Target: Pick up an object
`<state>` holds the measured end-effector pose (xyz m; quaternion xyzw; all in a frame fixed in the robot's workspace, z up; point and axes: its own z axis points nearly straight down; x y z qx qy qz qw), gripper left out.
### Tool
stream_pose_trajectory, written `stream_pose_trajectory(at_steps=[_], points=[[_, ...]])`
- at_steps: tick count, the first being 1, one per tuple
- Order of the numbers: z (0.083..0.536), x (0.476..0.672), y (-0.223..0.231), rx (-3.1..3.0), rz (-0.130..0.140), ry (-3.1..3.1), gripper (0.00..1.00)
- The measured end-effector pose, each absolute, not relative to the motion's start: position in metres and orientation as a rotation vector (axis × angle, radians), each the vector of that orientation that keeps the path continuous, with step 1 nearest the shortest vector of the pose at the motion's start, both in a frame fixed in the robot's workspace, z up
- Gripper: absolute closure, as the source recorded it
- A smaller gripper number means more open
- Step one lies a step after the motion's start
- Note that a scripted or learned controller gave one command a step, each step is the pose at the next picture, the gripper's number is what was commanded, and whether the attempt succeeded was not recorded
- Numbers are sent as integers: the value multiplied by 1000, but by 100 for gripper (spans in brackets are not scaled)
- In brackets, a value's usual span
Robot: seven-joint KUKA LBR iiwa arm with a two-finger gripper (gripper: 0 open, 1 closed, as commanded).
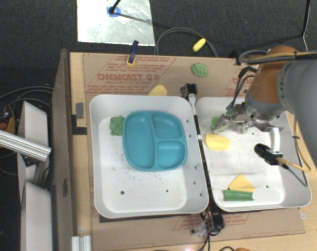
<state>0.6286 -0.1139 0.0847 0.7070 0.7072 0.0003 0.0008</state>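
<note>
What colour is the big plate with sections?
The plate is teal blue, seen in the camera view.

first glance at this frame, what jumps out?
The blue divided plate in the middle of the left bin, with a green leafy item at its left edge. Next, the grey-and-orange arm reaching in from the right, its hand low over the right bin near a pale yellow piece. A yellow wedge and green stick lie at that bin's front.

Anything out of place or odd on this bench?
Yes: several items lie outside the bins. A green lump and a yellow piece sit on the cardboard behind the bins, and a yellow item lies on the dark floor beyond. A green piece is tucked against the blue tray.
</note>
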Motion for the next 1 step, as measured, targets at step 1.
stream_pose_trajectory(at_steps=[1], points=[[100, 602, -104, 2222, -1, 2222, 0]])
